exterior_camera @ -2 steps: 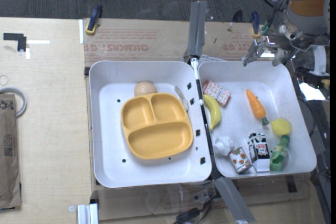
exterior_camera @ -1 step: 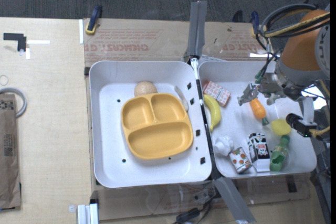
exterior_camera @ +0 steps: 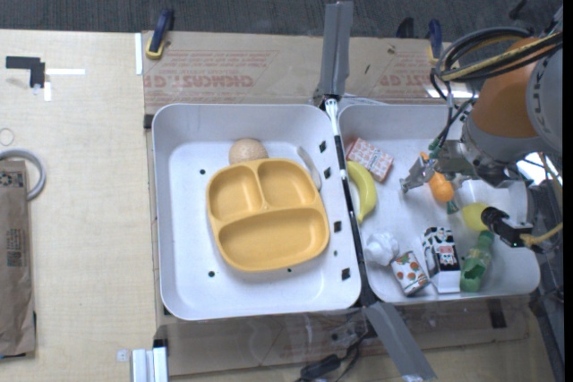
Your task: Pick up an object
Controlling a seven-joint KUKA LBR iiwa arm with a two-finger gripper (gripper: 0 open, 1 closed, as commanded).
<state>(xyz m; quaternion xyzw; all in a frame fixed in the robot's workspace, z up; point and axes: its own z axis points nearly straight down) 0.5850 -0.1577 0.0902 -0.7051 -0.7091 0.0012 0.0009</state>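
On the left of the bench [exterior_camera: 81,192], a brown paper bag [exterior_camera: 13,255] lies well apart from the work. The left bin [exterior_camera: 170,219] holds a yellow divided plate [exterior_camera: 267,215] with a tan ball [exterior_camera: 248,149] touching its far rim. In the right bin [exterior_camera: 394,123], a banana [exterior_camera: 362,189] lies along the left wall, a red patterned packet [exterior_camera: 370,159] just beyond it, a crumpled white lump [exterior_camera: 381,247] and a small red carton [exterior_camera: 409,273] nearer the front.

The claw [exterior_camera: 419,176] hangs low beside a small orange fruit [exterior_camera: 440,189], the likeliest target. How far open it stands I cannot tell, and nothing shows between its tips. The fruit is round, so an off-centre close may squirt it sideways into the lemon [exterior_camera: 474,214]. The cow-print carton [exterior_camera: 440,250] and green bottle [exterior_camera: 476,262] crowd the front, so a stray descent could knock them over.
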